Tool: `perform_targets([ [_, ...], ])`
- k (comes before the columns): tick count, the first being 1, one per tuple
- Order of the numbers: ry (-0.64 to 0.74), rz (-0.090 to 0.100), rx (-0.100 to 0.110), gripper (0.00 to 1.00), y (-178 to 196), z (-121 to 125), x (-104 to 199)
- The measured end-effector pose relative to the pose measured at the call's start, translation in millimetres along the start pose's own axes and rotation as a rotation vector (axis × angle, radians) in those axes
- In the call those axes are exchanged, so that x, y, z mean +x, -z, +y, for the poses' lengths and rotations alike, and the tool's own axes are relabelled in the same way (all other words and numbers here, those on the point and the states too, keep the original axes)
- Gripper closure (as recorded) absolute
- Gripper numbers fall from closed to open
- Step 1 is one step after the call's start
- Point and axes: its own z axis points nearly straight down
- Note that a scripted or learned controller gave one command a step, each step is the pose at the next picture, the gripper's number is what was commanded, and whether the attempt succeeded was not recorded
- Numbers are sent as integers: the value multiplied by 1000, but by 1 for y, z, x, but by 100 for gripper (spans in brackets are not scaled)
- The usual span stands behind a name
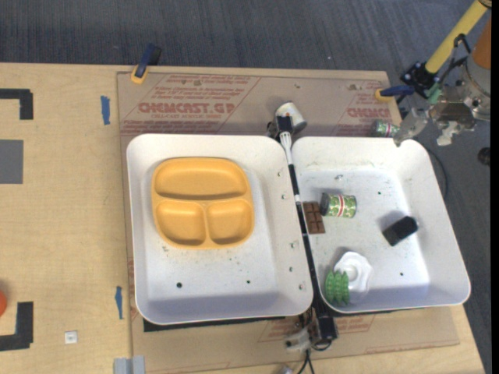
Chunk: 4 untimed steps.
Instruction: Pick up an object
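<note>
Objects for picking lie scattered across the right shallow white bin (pixel 437 209), apart from each other, which gives a descending claw room around each one: a small green-and-white labelled can (pixel 339 206) on its side near the bin's left wall, a flat brown chocolate-like bar (pixel 313 218) just beside it against the divider, a black block (pixel 400 229) toward the right, and a white-and-green crumpled item (pixel 346 276) near the front edge. The left shallow white bin (pixel 148 287) carries a yellow three-compartment plastic tray (pixel 204 202), lying flat and centred. The claw (pixel 437 115) sits high at the far right corner of the wooden desk (pixel 62 209), outside the bin, pinching nothing; whether its tips are spread or pressed together I cannot tell. Judging by that, no object has been chosen yet, and the black block looks the nearest candidate.
</note>
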Motion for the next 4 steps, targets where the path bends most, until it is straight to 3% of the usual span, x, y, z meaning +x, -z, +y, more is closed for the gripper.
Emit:
perform_targets([
  [1, 100, 1, 0, 0, -158, -48, 70],
  [2, 113, 2, 1, 0, -159, -121, 102],
  [3, -129, 2, 1, 0, -160, -168, 98],
  [4, 77, 0, -2, 0, -159, -168, 71],
])
